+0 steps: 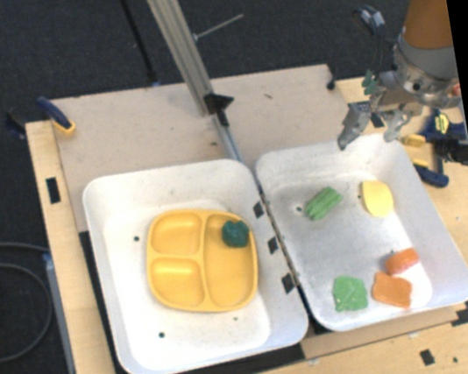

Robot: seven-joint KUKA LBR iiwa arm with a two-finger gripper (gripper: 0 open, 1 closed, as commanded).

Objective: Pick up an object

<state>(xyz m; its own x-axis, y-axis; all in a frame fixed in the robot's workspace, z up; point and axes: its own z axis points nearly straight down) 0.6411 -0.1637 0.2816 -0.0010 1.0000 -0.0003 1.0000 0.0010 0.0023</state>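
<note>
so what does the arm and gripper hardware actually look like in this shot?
The arm is grey with a broad orange band above the wrist. Below it sits a grey metal gripper with two slim fingers. Small blue and yellow parts cluster beside the wrist, and pale looped cables hang above the orange section.

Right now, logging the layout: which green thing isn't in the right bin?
The dark green piece in the yellow tray, left bin. Both lighter green ones lie in the right bin.
</note>
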